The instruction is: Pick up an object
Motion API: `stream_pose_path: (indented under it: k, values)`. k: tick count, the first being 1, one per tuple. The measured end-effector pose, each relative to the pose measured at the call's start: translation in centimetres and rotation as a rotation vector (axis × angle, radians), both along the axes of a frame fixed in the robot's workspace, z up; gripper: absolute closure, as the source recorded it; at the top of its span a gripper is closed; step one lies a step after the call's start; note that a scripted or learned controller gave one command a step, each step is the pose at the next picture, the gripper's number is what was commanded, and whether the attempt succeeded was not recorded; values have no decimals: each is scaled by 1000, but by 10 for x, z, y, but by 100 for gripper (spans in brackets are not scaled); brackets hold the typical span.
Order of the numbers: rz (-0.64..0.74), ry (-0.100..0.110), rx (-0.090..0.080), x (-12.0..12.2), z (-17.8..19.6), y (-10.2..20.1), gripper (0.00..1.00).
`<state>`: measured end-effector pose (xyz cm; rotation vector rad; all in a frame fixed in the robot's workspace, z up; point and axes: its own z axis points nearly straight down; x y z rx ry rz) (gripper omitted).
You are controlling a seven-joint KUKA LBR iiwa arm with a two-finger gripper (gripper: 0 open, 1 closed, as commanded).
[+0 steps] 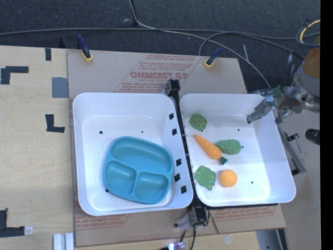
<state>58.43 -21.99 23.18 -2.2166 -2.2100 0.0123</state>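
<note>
The right bin (270, 160) holds several toy foods. A green piece (197, 122) lies near its back left, and an orange carrot (208, 146) lies beside a green leafy piece (229, 146) in the middle. Another green piece (205, 177) and an orange ball (228, 178) sit toward the front. My gripper (267, 114) hangs over the bin's back right rim, apart from all of them. Its fingers are open with nothing between them.
The left bin (88, 113) holds a blue divided plate (138, 169). Black clips run along the shared wall (178, 139) between the bins. Cables cross the dark floor behind the bench, and two clamps (85, 50) pin the cardboard underlay.
</note>
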Motion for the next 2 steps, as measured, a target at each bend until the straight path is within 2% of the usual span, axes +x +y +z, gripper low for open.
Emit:
stream_pose_path:
  k: [1,2]
  values:
    - [4,-12,-3,3,8,0,0]
    - [4,-9,-3,2,-36,-1,0]
